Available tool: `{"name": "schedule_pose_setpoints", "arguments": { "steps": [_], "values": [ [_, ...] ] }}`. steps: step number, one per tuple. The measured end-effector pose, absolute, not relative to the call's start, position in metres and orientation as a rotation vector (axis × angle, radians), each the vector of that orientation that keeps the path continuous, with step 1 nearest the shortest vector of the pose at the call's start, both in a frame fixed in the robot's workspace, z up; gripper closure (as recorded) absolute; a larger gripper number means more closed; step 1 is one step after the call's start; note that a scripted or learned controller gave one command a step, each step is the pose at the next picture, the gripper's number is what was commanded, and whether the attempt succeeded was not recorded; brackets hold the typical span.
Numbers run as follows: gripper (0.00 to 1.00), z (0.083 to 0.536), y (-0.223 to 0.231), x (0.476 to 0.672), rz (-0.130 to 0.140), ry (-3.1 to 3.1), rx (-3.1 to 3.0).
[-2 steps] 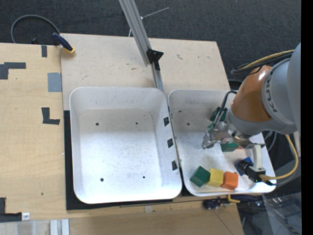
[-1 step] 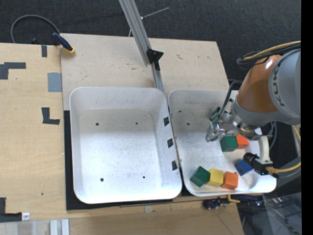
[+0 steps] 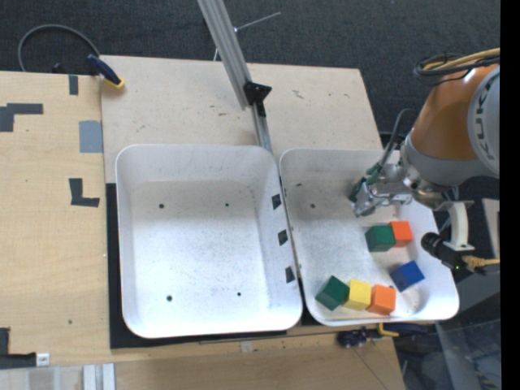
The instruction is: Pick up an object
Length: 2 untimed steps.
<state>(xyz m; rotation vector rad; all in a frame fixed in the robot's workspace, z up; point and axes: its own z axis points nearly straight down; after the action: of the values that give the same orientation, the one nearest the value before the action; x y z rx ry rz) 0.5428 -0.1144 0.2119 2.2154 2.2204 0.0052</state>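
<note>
Green block (image 3: 379, 239) sits just below the gripper (image 3: 368, 204), touching an orange block (image 3: 401, 233). I cannot tell how the gripper is set.

A robotics lab is suggested: a plywood desk (image 3: 203, 96) patched with grey tape is set on dark carpet (image 3: 325, 15), two white bins (image 3: 130, 169) are laid side by side, an aluminium rail (image 3: 223, 35) is mounted overhead, and loose cables (image 3: 49, 35) are seen

Open floor across the right bin (image 3: 325, 234) left half; blocks (image 3: 357, 293) crowding its near-right corner.
</note>
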Motion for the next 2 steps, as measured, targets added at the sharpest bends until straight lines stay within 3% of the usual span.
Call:
{"name": "schedule_pose_setpoints", "arguments": {
  "steps": [1, 2],
  "values": [
    [1.00, 0.264, -0.113, 0.554, 0.004, 2.221, 2.216],
    [1.00, 0.250, -0.054, 0.544, -0.001, 2.230, 2.216]
  ]
}}
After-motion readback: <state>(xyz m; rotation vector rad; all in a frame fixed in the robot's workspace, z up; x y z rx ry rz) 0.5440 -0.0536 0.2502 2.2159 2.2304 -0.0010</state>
